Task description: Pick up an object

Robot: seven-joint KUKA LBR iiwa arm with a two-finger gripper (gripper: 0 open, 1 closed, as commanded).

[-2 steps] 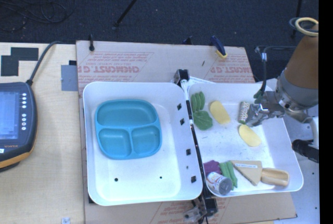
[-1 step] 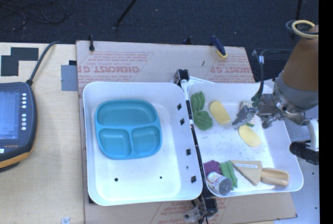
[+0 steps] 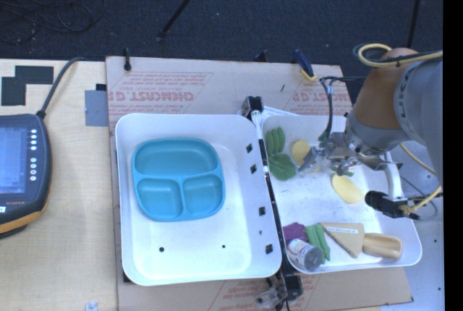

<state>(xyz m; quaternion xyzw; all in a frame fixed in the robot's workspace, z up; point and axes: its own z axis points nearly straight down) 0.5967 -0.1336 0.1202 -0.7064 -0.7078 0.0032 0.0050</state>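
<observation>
Reaching in from three o'clock, the grey arm with its orange band hangs its gripper (image 3: 329, 155) low over the right bin (image 3: 405, 259), apparently in the approach step of a pick; nothing is seen between the fingers, and whether they are apart or together cannot be told from this slant. Nearest the camera, at six o'clock in that bin, lie a small can (image 3: 307, 256), a purple piece (image 3: 294, 233), a green pod (image 3: 317, 241), a tan wedge (image 3: 346, 237) and a bread roll (image 3: 381, 245). Farther in, a yellow lemon-like piece (image 3: 348, 189) sits just beside the gripper at four o'clock, a paler yellow piece (image 3: 300, 151) at nine o'clock, with green leaves (image 3: 279, 156) beyond. The next move likely calls for centring over one piece before descending. The left bin (image 3: 145, 259) holds a blue divided plate (image 3: 178, 179).
</observation>
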